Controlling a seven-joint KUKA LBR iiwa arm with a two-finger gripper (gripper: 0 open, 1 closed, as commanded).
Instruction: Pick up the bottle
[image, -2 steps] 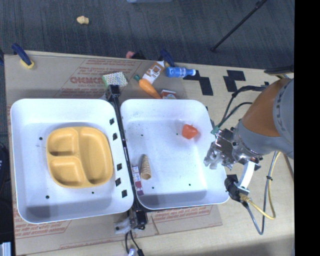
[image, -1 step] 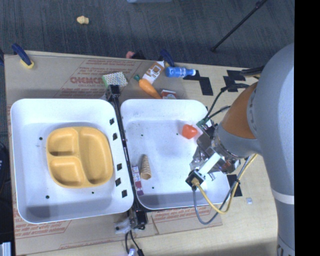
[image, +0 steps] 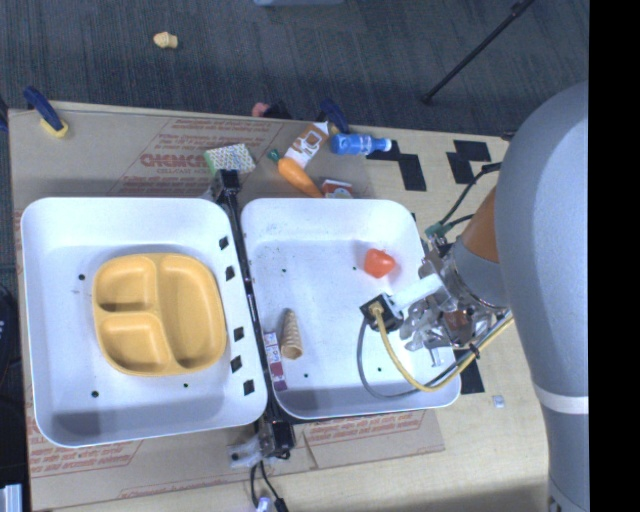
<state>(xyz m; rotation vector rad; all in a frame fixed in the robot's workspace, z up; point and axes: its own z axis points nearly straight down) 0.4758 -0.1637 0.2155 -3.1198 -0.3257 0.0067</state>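
My gripper (image: 432, 335) hangs over the right side of the right bin (image: 330, 405), close to its right wall. It is a dark metal cluster with a yellow cable looping under it, and I cannot tell how its closing parts stand or whether anything is in it.

The two bins are shallow, smooth white plastic with rounded corners. The left bin (image: 50, 400) holds a yellow divided plate (image: 160, 312), matte, with three compartments. In the right bin lie a small orange-red rounded object (image: 378, 263), near the far right corner, and a ribbed tan cone (image: 289, 333) near the left wall. The middle of this bin's floor is open.

The bottle (image: 358, 145) is outside the bins, on the cardboard beyond the far edge of the right bin. It is small, blue and glossy, and lies on its side. Just left of it lie an orange carrot-shaped piece (image: 298, 177) and a white and orange packet (image: 308, 145).
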